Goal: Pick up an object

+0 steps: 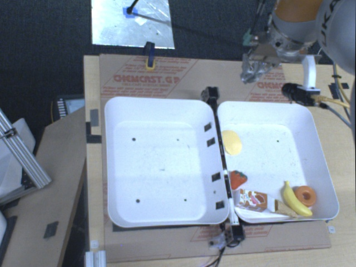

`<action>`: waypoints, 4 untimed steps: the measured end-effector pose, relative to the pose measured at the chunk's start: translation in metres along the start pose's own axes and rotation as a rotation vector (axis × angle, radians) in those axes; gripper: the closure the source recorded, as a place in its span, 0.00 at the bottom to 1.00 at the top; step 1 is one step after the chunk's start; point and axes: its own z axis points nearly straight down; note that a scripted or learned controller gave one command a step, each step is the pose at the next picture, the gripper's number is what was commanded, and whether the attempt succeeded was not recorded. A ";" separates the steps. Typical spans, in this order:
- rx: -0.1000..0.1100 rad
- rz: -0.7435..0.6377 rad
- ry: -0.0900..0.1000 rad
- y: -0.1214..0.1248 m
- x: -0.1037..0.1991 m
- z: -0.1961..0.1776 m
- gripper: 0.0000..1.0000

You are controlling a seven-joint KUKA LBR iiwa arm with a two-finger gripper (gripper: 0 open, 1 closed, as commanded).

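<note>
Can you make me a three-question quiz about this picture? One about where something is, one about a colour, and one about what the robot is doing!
1. Where is the banana?
A. left bin
B. right bin
C. on the floor

2. What colour is the round flat thing in the right bin?
A. yellow
B. blue
C. black

3. Where is the gripper?
A. pressed into the left bin
B. up above the bench behind the right bin
C. touching the banana

Answers: 1 B, it lies near the right bin's front corner. 2 A, it looks pale yellow. 3 B, it hangs over the cardboard, away from every toy.
</note>
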 end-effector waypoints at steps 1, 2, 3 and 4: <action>-0.006 -0.006 0.002 -0.008 0.007 -0.059 1.00; 0.000 0.001 0.000 0.005 -0.037 -0.045 1.00; -0.001 -0.001 0.001 0.005 -0.056 -0.061 1.00; -0.001 -0.001 0.000 0.004 -0.073 -0.063 1.00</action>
